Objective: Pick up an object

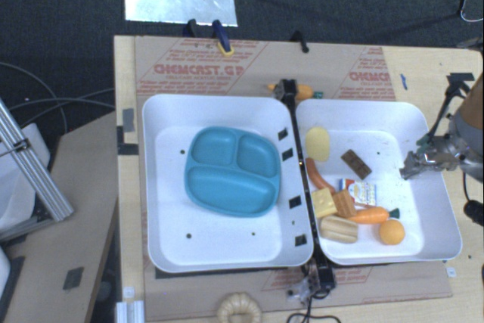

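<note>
hand (414, 165): at right bin's right wall, low over the rim; tips too small and blurred, cannot tell spread or pressed together; nothing seen between them
arm (470, 132): reaching in from right edge, mostly cut off
right bin (435, 197): white, shallow; holds all the loose pieces, clustered on its left and lower side
nearest piece: brown chocolate bar (355, 163), flat, alone mid-bin, apart from hand
orange ball (392, 232): lower part of bin, just beside carrot (370, 215)
carrot: lying flat, near red-white packet (360, 191)
cluster: cheese cube (324, 203), cracker-like block (344, 203), bread piece (338, 229), touching or nearly so
sausage (318, 175): along divider, below yellow oval piece (318, 143)
left bin (162, 185): holds blue divided plate (233, 170), well apart from hand
worktop (197, 64): cardboard-covered under both bins
target: none chosen yet, judged; hand clear of every piece
risk 1: closing at the wall, catching rim or air
risk 2: chocolate bar lying flat, likely sliding out of a pinch
risk 3: ball rolling off on contact
risk 4: crowded cluster, likely nudging neighbours or lifting two
</note>
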Robot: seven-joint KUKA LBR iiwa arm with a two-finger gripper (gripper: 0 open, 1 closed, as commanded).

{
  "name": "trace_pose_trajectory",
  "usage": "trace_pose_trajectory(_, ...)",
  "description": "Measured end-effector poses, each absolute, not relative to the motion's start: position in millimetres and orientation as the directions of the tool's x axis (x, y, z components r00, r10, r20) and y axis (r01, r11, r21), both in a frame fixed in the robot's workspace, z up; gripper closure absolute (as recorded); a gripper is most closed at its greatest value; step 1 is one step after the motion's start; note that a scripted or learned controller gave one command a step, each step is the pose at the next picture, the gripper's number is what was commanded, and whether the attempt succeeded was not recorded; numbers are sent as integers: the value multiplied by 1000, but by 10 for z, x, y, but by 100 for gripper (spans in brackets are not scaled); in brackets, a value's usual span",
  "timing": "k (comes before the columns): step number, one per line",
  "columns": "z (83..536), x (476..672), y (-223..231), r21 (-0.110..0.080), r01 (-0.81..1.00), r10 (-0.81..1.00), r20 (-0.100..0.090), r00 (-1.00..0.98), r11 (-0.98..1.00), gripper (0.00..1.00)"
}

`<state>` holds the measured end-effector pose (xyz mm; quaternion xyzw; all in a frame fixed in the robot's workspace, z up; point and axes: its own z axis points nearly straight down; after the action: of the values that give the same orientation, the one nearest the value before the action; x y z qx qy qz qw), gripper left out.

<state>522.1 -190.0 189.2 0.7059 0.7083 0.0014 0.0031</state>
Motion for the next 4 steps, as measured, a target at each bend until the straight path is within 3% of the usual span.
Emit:
trace_pose_trajectory(1,2269,5236,-1904,6,1000,1000,-2,-4,4,100)
trace_pose_trajectory(4,2428,5602,-335,4,1000,1000,1,-10,10,100)
